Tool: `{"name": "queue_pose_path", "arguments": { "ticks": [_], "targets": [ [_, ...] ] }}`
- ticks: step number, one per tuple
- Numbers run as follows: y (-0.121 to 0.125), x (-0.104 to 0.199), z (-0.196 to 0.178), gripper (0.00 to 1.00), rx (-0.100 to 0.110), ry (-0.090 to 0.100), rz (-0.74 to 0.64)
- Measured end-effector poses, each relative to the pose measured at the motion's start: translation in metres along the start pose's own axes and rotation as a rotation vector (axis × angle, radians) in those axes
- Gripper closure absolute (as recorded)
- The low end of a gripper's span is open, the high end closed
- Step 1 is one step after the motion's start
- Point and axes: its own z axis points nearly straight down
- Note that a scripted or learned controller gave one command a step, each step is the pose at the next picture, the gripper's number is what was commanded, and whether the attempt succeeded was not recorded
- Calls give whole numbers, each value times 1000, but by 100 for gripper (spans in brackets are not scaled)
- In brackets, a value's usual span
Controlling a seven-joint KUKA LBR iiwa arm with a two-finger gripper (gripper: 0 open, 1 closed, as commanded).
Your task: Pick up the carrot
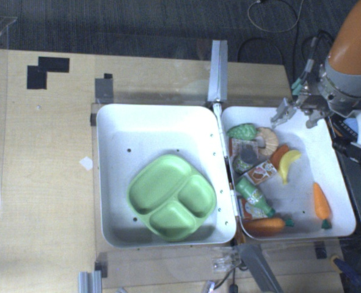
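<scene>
The carrot (320,201) is orange with a small green stub at its near end. It lies alone by the right wall of the right bin (345,227), pointing toward the front. My gripper (297,115) hangs over the far edge of that bin, well behind the carrot and a little to its left. Its fingers (281,113) are spread open with nothing between them. The orange-banded wrist sits at the upper right.
Toys crowd the right bin's left side: a green vegetable (242,130), a yellow banana (288,163), packets, a green bottle (253,195) and a long orange piece (266,226) at the front. The left bin (107,163) holds a green divided plate (171,197).
</scene>
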Motion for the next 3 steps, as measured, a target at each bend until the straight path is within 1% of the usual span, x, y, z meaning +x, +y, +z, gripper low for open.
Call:
{"name": "queue_pose_path", "arguments": {
  "ticks": [1,2,3],
  "targets": [
    [-5,1,-50,0,-1,0,428],
    [-8,-64,-48,0,-2,-1,437],
    [-15,-56,-3,0,0,-1,336]
  ]
}}
